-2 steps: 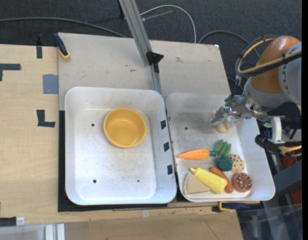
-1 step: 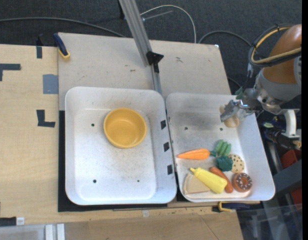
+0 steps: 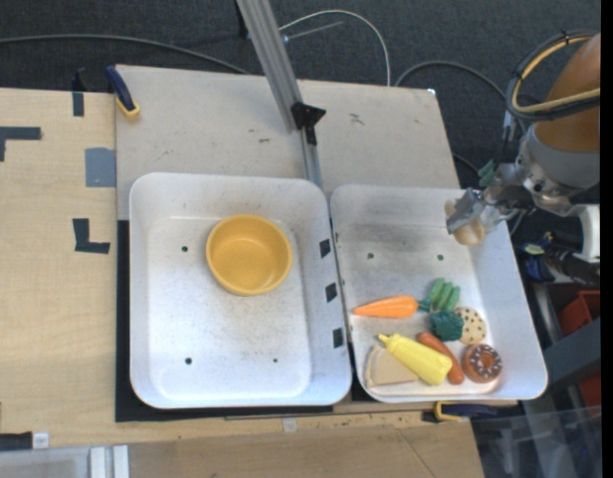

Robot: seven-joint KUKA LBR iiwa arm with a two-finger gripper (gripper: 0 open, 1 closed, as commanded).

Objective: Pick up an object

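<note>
And here's the arm [image 3: 567, 118], grey with its orange band, reaching in from the picture's right, with the claw [image 3: 470, 219] sitting over the far right rim of the right bin [image 3: 521, 297]. How the claw stands, wide or narrow, I cannot tell from up here. There is a small tan something [image 3: 472, 233] right at its tip, but whether that is gripped or just lying beneath it is not clear. The pickings are all clustered well below the claw, in the bin's near corner. An orange carrot [image 3: 386, 308] lies crosswise, down and a little to the picture's left of the claw. A light green piece [image 3: 444, 294] is just off the carrot's leafy end, almost straight below the claw, and a dark green broccoli [image 3: 447, 324] touches it from beneath. A speckled cookie [image 3: 472, 323] sits just beside the broccoli. Further down still, a chocolate doughnut [image 3: 482, 363] is nearest the corner. A yellow squeeze bottle [image 3: 419, 358] lies tilted over a tan bread slice [image 3: 384, 369], with a reddish-orange piece [image 3: 443, 350] tucked between bottle and doughnut. Far off to the picture's left of the claw, a yellow bowl [image 3: 249, 254] stands upright and alone in the left bin [image 3: 139, 267].
</note>
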